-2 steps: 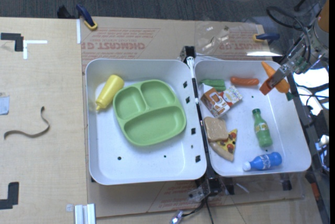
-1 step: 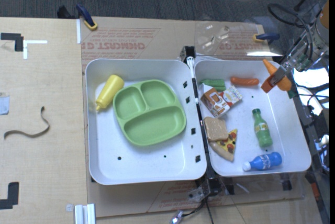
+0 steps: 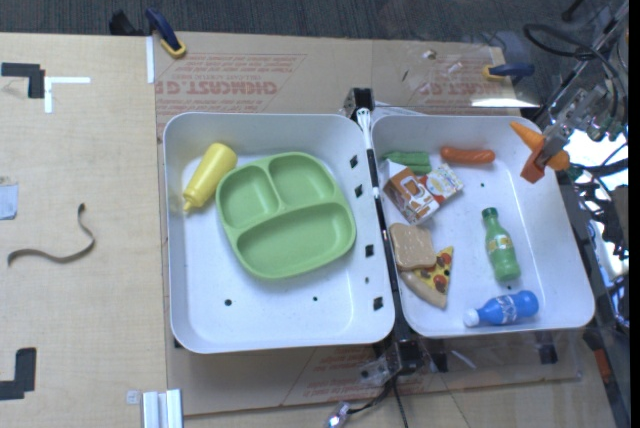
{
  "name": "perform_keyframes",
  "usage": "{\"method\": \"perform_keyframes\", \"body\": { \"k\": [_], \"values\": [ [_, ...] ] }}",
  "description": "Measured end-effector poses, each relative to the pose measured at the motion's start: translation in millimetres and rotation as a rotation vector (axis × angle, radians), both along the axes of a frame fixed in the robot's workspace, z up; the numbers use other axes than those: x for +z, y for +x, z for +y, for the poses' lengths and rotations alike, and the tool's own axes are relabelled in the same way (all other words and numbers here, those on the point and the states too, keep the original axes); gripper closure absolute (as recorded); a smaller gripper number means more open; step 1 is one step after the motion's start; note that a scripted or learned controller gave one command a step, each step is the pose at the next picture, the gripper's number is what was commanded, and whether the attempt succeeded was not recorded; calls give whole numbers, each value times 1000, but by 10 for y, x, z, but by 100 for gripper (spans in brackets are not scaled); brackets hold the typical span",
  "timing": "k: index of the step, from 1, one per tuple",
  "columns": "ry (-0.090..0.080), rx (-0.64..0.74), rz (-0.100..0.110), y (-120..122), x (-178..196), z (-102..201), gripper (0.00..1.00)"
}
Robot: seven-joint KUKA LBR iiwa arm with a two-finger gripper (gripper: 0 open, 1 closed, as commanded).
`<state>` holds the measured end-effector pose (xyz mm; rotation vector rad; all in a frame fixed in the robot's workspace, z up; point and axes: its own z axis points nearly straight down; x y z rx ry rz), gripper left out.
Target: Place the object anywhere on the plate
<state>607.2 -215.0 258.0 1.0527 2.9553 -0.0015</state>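
Orange carrot-shaped toy [image 3: 538,154], tapered and smooth plastic by its look, is sitting tilted at the far right corner of the right bin [image 3: 545,246], touching the tip of the gripper [image 3: 560,128]; whether the gripper is clamped on it, I cannot tell. Judging this as the pick or lift step, transfer not yet done. Green plate [image 3: 290,251], glossy, rounded, three compartments, is lying in the middle of the left bin [image 3: 200,286], well apart from the toy. Next move is calling for carrying across both bins and releasing over any compartment. Yellow bottle [image 3: 207,173] is leaning just beside the plate's far left edge
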Motion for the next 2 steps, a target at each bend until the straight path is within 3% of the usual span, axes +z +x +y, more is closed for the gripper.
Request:
{"method": "perform_keyframes", "body": {
  "k": [1, 2],
  "values": [
    [0, 0, 0, 1, 2, 1, 0],
    [2, -156, 3, -631, 582, 630, 0]
  ]
}}
